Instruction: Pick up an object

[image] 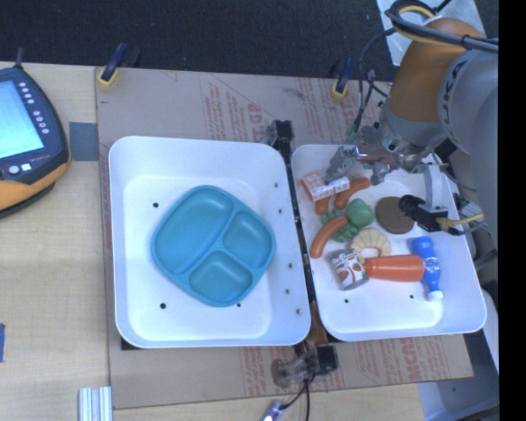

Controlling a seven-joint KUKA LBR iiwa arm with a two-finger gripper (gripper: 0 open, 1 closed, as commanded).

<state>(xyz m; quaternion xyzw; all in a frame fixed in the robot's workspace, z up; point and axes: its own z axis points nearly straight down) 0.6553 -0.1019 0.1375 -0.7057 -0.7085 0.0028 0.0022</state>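
Jaws look spread, hanging over the far-left corner of the right bin (473, 318) with nothing between them, so the gripper (355, 158) seems set to close on the small red-and-white box (323, 185) just under it. Toy food crowds that bin: sausage (327, 234), green piece (358, 212), carrot (394, 267). The grey arm bends down steeply from the bin's far-right edge

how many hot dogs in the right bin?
2. One hot dog lies left of the green toy; the other sits just above it, near the end effector. More may be hidden.
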